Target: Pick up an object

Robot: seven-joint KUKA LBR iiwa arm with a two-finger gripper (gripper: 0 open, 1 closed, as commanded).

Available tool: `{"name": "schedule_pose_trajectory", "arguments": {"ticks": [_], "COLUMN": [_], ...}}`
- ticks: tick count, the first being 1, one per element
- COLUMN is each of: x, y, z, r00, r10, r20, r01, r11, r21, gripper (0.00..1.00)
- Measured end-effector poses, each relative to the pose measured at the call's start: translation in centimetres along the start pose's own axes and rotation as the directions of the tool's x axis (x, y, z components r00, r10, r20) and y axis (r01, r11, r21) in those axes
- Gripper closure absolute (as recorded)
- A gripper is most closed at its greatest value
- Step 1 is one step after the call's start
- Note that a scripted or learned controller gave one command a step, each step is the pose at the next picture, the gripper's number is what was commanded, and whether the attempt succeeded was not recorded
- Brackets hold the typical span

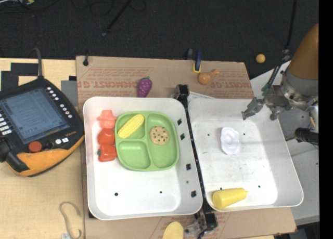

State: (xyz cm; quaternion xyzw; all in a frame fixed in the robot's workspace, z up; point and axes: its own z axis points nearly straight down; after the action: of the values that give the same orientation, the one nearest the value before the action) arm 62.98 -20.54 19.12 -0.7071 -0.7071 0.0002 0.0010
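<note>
We see two shallow white bins side by side on the bench [52, 196], over a sheet of printed cardboard [119, 77]. The left bin [135, 196] holds a green divided plate [140, 157] in its upper half; a yellow corn cob [129, 125] lies tilted in the plate's upper-left compartment and a chocolate-chip cookie [159, 135] sits in the upper-right one. Just left of the plate, touching its edge, we note a pink figure [106, 119] above a red-orange one [106, 144]. The right bin [276, 181] contains a small white crumpled object [230, 141] near its middle and a yellow cylindrical piece [228, 197] lying against the near rim. The arm [304, 61] enters from the right, and the pincer [263, 105] hangs over the upper-right part of the right bin, up and to the right of the white object and well apart from it. Its dark fingers [252, 109] look spread, with nothing visible between them. Outside the bins, a purple grape-like toy [144, 87] and an orange toy [207, 77] rest on the cardboard behind them, a small orange ball [260, 58] lies further back on the dark surface, and another yellow piece [173, 230] sits at the near edge. A teach pendant [36, 123] with an orange underside rests on the bench to the left.
</note>
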Motion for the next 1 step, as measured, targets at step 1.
{"name": "schedule_pose_trajectory", "arguments": {"ticks": [1], "x": [0.0], "y": [0.45], "z": [6.25], "r00": [1.0], "r10": [-0.003], "r20": [-0.001], "r01": [0.003], "r11": [1.0], "r21": [0.003], "gripper": [0.0]}}
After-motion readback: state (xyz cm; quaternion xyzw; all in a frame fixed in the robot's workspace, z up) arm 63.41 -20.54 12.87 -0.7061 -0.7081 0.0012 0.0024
